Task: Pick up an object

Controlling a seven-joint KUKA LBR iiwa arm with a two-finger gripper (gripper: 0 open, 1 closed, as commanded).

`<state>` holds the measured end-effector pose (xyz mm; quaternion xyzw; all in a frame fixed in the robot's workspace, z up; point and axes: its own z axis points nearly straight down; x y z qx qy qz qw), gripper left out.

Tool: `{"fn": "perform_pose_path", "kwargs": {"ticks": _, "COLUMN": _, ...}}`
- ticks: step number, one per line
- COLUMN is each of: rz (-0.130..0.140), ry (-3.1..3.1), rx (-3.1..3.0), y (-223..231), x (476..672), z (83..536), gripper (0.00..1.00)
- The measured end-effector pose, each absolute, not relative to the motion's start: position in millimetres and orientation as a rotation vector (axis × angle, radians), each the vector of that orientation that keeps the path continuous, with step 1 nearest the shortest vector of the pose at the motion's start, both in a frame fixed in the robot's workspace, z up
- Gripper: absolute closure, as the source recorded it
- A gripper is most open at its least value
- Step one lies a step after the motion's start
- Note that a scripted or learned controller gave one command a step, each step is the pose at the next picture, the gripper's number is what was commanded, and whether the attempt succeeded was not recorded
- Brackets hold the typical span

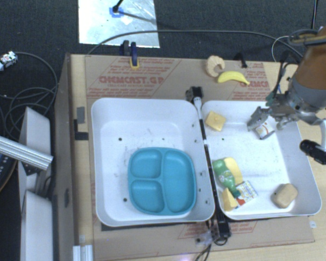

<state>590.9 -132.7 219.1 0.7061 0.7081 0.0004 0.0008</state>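
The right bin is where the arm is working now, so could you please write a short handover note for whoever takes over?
Gripper: over the right bin's far side, nothing visibly held.
Right bin: yellow block at the far left corner, green and yellow packets near the divider, tan block at the near right corner.
Left bin: blue divided plate.
Banana lies on the bench behind.
Done: nothing lifted.
Left: grasp and lift one object.

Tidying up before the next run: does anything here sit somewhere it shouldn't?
Yes. A banana and a pale, curled object lie on the cardboard behind the right bin, outside both bins. The other loose objects are in the right bin, and the blue divided plate in the left.
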Motion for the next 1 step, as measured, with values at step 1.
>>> {"fn": "perform_pose_path", "kwargs": {"ticks": 1, "rz": 0.000, "ry": 2.223, "rx": 2.221, "y": -120.7, "x": 535.9, "z": 91.8, "gripper": 0.00}}
